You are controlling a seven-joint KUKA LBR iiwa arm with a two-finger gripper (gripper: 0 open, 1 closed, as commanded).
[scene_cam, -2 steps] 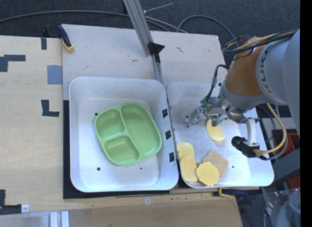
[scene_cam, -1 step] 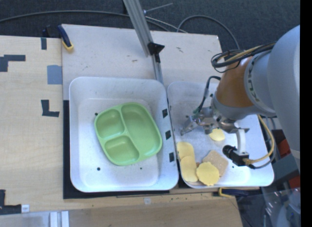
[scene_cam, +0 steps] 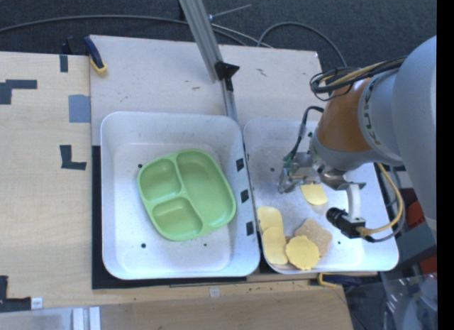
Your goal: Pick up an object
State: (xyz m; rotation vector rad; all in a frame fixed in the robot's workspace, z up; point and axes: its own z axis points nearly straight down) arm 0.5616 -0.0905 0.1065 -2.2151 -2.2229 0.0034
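Nearest the right bin (scene_cam: 383, 254) front rim: yellow foam discs (scene_cam: 303, 253) piled with a tan sponge (scene_cam: 317, 235). Behind, another yellow piece (scene_cam: 313, 194) just beside the gripper (scene_cam: 289, 180), likely the target; grip state unclear. Green divided plate (scene_cam: 186, 194) in the neighbouring bin.

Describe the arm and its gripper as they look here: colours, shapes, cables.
The arm is thick and rounded, pale grey, with a broad orange band above the wrist. Black cables loop over the band, and another runs to a small black fitting below. The gripper is a small grey metal assembly.
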